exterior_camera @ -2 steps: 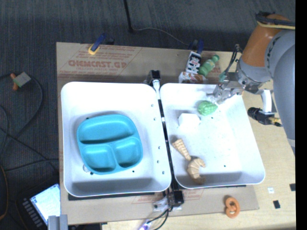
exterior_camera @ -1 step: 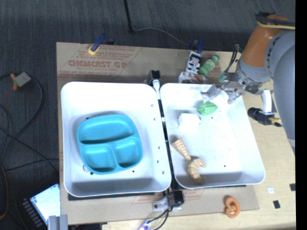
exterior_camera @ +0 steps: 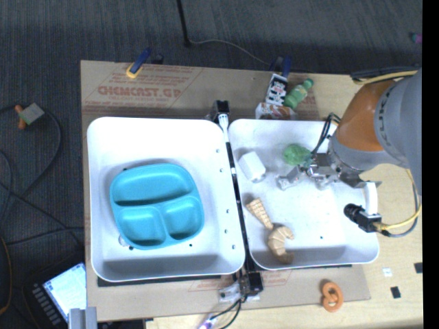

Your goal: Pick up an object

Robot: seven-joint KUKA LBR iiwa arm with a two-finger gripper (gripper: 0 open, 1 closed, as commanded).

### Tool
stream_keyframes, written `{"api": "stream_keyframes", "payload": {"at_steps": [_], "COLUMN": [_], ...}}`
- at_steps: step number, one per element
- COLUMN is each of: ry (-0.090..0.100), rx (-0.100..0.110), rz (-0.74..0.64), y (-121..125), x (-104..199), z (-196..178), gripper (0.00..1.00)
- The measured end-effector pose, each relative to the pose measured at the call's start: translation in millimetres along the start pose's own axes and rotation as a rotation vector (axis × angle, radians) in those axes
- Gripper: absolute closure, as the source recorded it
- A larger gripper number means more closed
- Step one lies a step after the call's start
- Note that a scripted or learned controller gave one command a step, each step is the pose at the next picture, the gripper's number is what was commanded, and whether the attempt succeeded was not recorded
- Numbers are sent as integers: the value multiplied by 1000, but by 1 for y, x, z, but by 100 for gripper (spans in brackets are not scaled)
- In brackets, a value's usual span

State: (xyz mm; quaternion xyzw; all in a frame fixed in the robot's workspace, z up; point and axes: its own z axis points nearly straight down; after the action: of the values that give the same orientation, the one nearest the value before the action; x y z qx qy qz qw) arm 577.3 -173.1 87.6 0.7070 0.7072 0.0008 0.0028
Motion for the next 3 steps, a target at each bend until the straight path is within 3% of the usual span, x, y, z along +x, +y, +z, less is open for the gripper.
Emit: {"api": "stream_keyframes", "payload": {"at_steps": [1, 2, 3], "ry": [-3, -3, 0], "rx": [-3, -3, -2], "rz": [1, 1, 1], "y": [1, 1, -61], "x": [-1, -1, 48], "z": [-10, -10, 0], "gripper": [100, 0, 0]}}
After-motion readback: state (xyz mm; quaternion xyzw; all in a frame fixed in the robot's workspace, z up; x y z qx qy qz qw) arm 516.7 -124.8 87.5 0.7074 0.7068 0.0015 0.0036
